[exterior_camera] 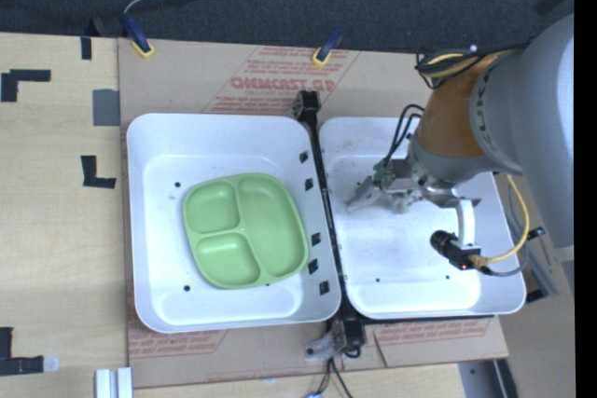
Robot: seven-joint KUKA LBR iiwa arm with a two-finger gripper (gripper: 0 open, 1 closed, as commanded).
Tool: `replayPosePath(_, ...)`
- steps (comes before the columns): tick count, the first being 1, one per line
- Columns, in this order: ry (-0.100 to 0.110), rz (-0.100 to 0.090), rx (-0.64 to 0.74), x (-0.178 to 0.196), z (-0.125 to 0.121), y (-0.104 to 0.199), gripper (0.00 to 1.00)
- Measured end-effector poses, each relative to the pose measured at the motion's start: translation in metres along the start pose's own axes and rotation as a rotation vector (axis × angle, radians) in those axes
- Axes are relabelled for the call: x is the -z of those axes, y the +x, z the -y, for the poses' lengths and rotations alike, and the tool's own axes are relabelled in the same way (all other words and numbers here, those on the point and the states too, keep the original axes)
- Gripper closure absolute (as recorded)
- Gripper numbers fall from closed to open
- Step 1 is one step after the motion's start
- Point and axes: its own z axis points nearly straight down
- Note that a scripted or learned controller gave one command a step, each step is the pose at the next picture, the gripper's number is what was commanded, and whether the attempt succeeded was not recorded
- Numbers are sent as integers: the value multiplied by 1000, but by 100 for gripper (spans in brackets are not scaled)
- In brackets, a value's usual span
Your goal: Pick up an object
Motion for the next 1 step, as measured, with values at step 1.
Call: replayPosePath(1,-8,3,0,81,-68,-16,0)
